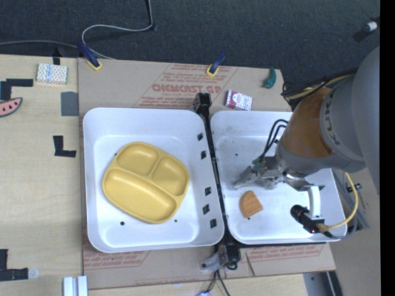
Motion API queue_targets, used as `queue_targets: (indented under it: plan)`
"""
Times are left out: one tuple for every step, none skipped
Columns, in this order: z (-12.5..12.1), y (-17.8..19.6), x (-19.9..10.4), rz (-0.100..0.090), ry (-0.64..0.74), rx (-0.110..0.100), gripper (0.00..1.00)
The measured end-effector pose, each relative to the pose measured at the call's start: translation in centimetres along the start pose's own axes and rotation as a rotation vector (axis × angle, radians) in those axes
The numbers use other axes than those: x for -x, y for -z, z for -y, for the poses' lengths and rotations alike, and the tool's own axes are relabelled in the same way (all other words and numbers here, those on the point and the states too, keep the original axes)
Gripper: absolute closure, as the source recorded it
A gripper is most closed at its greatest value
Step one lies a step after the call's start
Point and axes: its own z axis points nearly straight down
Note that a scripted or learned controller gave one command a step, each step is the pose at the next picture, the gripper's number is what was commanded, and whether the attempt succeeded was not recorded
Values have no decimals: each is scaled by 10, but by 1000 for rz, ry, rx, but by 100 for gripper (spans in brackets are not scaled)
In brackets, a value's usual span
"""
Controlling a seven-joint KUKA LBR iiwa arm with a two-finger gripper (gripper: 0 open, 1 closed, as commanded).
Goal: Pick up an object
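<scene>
Reaching in from the right, the grey arm with its orange band (311,131) hangs over the right bin (237,131), its gripper (247,174) low above the bin floor; whether it is open or closed cannot be told from this slant. A small tan, bread-like piece (250,203) lies on the floor of that same bin, just below and beside the gripper, apart from it. The left bin (102,125) holds a yellow divided tray (145,181).
</scene>
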Motion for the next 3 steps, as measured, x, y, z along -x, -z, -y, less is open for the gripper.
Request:
queue_targets:
  plan:
    - [1,-10,-5,-1,-2,-4,0]
    - [-113,-11,0,-2,2,-2,0]
    - [-32,-10,-3,-2,0,-5,0]
